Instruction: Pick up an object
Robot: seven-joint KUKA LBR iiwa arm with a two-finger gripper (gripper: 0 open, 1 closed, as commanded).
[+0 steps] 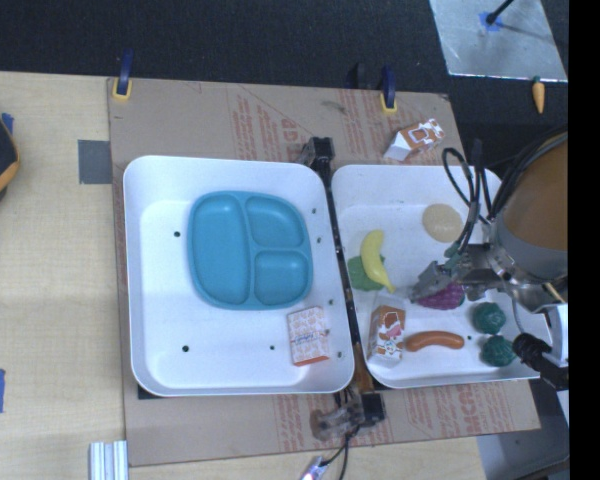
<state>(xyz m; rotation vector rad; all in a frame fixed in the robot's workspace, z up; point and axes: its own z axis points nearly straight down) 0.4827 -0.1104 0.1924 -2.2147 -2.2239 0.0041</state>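
Clamped cables (345, 420) at the near edge of the cardboard sheet (230, 118) were seen closest to the lens, just below the gap between the two bins. No single object was named by the task; the likeliest candidate was judged to be the purple item (446, 294) near the middle of the right bin (380, 183), because the gripper (430, 280) was found directly at it, apparently touching or just above it. Whether the purple item was actually between the fingers could not be made out, and whether the gripper stood open or closed could not be told. The item was still seen resting on the bin floor, so the lift was judged not yet done; a grasp and a raise remained.

Around it, a yellow banana (374, 258) lay over a green piece (359, 273) toward the bin's left wall, a small printed carton (386, 332) and a sausage (433, 342) lay by the near edge, two dark green lumps (489, 318) sat toward the near right corner, and a pale round disc (443, 221) lay toward the far side. In the left bin (150, 268), a blue divided plate (250, 249) was centred, with a small packet (308, 335) at the near right corner. Another packet (416, 139) lay on the cardboard beyond the right bin.
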